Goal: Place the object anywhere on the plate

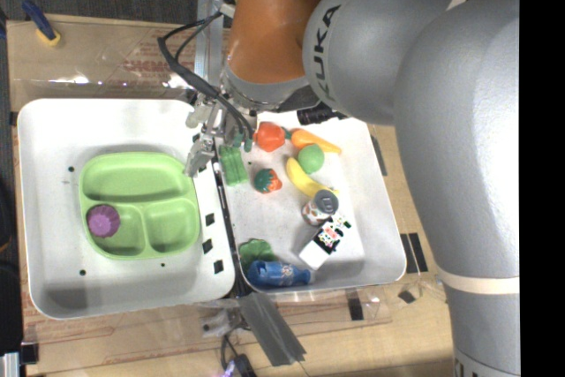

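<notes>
At frame centre, the gripper [225, 144] jaws clamp a translucent green block [233, 165] beside the lime-green divided plastic plate [141, 200].

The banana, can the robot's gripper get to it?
Probably yes. The banana lies in the right bin with its top uncovered, and the gripper hangs nearby over the bins' shared edge. The green ball and strawberry crowd it, though.

Grey KUKA arm [415, 49], orange band [265, 26]
</notes>
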You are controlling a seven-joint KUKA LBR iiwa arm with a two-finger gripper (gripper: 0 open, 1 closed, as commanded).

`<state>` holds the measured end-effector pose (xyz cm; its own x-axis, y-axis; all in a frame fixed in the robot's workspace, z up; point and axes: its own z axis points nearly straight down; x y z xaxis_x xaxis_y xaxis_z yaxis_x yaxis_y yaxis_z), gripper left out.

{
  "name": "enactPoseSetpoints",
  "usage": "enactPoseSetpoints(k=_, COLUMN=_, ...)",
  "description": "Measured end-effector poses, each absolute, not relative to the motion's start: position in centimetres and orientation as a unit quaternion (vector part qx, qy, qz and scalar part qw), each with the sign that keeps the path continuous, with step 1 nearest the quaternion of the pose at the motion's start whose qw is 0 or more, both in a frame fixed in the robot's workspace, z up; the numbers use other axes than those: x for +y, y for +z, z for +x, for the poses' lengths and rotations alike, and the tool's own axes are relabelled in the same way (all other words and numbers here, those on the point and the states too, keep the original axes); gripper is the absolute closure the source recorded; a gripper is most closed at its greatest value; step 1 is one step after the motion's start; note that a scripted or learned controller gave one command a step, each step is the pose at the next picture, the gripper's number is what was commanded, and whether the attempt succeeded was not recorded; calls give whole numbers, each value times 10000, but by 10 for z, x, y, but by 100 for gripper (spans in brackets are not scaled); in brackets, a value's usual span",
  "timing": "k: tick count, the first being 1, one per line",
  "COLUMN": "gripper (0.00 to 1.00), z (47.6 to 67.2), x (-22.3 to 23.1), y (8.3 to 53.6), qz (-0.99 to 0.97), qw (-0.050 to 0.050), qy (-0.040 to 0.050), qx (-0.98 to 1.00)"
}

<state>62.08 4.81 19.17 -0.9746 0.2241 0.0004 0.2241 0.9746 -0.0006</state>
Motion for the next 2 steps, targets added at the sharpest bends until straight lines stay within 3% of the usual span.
enactPoseSetpoints(k=1, gripper=0, z=568, x=54, y=208, qz=-2237, qw=7, qy=4, qx=-9747)
enactPoseSetpoints(k=2, gripper=0, z=533, x=-18, y=207, qz=-3174, qw=12, qy=11, qx=-9483)
